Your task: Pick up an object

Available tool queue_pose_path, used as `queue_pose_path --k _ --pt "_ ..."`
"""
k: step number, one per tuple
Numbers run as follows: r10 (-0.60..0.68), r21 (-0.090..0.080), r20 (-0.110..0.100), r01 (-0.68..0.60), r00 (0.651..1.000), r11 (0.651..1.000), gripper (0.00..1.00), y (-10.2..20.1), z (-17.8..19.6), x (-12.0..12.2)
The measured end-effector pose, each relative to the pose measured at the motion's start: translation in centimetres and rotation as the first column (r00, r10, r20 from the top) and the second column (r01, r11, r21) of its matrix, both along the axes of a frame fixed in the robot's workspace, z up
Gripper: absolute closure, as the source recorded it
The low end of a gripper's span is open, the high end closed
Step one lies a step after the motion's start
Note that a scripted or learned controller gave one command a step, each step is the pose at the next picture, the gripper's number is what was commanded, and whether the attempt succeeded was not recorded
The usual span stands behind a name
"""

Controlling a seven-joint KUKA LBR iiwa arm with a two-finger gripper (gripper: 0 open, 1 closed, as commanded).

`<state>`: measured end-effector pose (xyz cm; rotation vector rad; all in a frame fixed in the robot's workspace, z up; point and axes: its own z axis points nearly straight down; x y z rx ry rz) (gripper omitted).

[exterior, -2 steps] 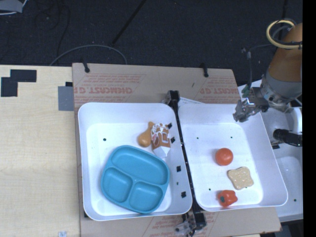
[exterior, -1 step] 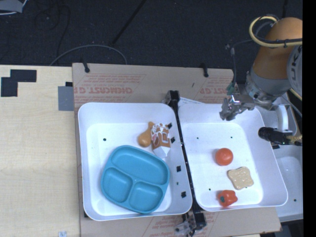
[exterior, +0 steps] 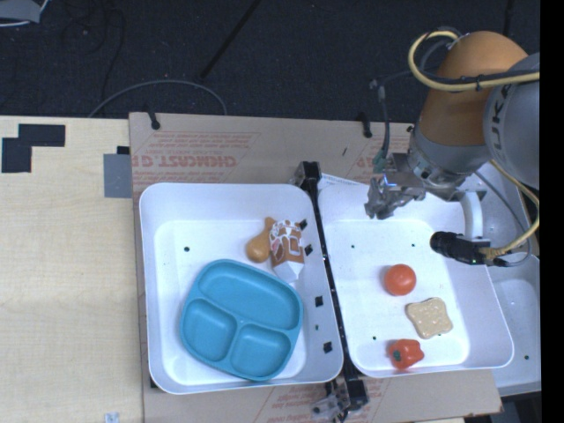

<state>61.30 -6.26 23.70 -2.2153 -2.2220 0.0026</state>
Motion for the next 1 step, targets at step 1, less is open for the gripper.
queue_pose_path --k 1 --pt "0.001 0.0 0.0 -0.001 1.0 1.0 1.0 4.71 0.46 -0.44"
